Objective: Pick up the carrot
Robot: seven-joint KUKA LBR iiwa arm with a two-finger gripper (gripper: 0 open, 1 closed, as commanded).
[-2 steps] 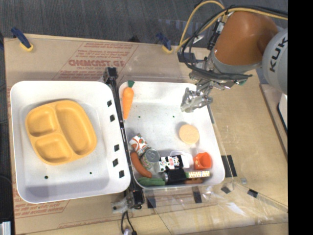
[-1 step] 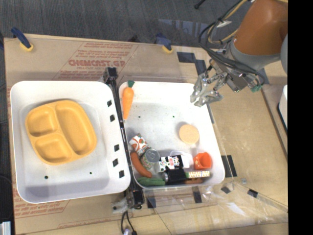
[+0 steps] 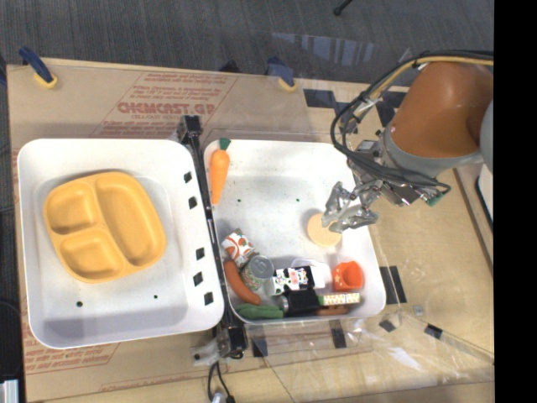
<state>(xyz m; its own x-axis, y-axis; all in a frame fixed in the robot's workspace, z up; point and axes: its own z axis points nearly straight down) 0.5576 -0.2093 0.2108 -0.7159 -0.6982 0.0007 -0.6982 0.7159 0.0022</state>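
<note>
Against the left wall of the right bin (image 3: 369,250), up at its far-left corner, the carrot (image 3: 218,171) is lying lengthwise with its green top pointing toward the far rim and its orange tip pointing toward the near edge. Well apart from it, over the right half of that same bin, the gripper (image 3: 346,215) is hanging from the grey arm (image 3: 436,112) with the orange band, which is reaching in from the right edge of the bench. Its metal fingers (image 3: 337,201) are pointing down and to the left, just above a pale round disc (image 3: 323,230) that is lying on the bin floor near the right wall; whether they are touching it is hard to judge from this slant. The fingers appear to be standing slightly apart with nothing between them, though the glare on the metal is making this uncertain. Along the near edge of the right bin a cluster of small things is crowding together: a red-and-white item (image 3: 237,246), a long reddish piece (image 3: 241,284), a metal can (image 3: 261,269), a black-and-white box (image 3: 294,278), an orange cup (image 3: 347,274) and a green piece (image 3: 260,311). Sitting in the middle of the left bin (image 3: 50,326) is a yellow divided tray (image 3: 104,222)
</note>
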